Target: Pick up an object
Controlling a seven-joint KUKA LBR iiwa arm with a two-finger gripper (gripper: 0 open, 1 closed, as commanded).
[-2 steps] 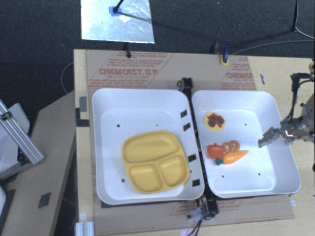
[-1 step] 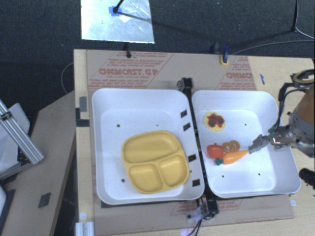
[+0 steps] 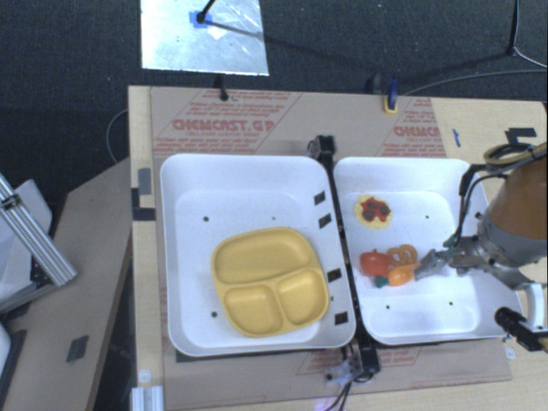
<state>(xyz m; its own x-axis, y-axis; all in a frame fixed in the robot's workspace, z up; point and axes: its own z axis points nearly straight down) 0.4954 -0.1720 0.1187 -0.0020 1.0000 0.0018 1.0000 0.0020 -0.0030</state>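
Camera view: hand (image 3: pixel 425 267) low in right bin (image 3: pixel 445 319), tips at orange toy (image 3: pixel 400 275), placed for a grasp; grip state unclear.

Yellow divided plate (image 3: pixel 271 280) in white left bin (image 3: pixel 184 187). White right bin (image 3: pixel 428 315): red tomato (image 3: pixel 373 262), orange piece (image 3: pixel 400 274), tan pretzel (image 3: pixel 402 253), yellow-red pizza (image 3: pixel 374 211).

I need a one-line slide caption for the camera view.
Gripper reaches toy food in the right bin; a yellow tray fills the left bin.
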